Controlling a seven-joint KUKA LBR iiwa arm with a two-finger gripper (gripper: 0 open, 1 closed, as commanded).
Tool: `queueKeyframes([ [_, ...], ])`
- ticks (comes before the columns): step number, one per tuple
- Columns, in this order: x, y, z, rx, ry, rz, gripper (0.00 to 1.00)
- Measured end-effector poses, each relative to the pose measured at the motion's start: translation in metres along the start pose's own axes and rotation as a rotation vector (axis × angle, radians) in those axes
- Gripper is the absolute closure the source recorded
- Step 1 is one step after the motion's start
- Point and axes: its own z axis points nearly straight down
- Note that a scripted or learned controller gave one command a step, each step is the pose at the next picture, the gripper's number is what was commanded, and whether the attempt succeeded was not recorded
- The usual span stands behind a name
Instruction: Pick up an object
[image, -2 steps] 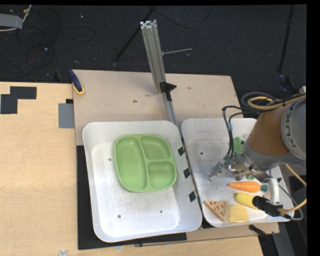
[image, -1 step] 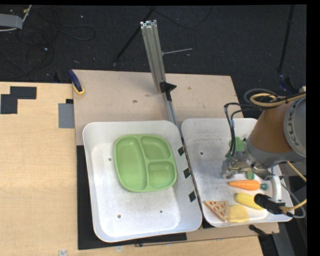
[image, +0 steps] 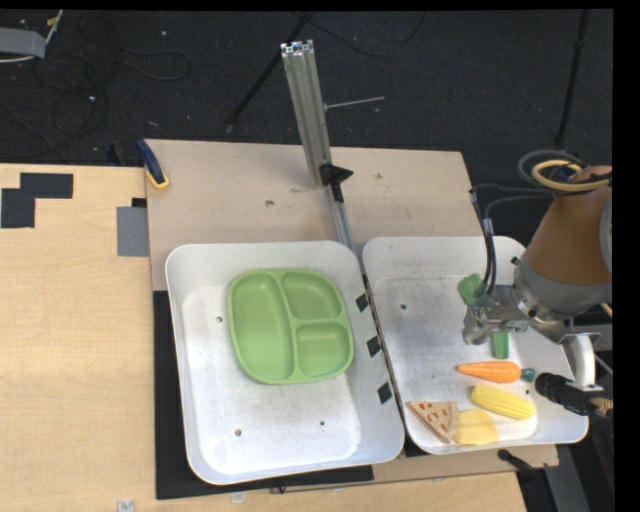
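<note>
Front of the right bin (image: 400, 330): pizza (image: 434, 418), a yellow piece (image: 477, 429), corn (image: 503, 402), then carrot (image: 491, 371). Behind, the hand (image: 487, 326) sits over a green thing (image: 499, 343), grip I cannot tell. Left, a green plate (image: 291, 326). No readable writing.

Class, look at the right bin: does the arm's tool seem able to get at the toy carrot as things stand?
Probably yes. The tool hangs just above the carrot, whose top lies uncovered; the corn lies close beside it, apart.

One fixed camera looks down slantwise on both bins (image: 200, 300).
</note>
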Motion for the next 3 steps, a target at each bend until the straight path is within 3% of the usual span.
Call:
queueKeyframes([
  [1, 0.008, 0.006, -0.058, -0.001, 0.0, -0.005, 1.0],
  [2, 0.007, 0.006, -0.062, 0.004, 0.001, -0.004, 1.0],
  [3, 0.062, 0.007, -0.071, 0.004, 0.003, -0.008, 1.0],
])
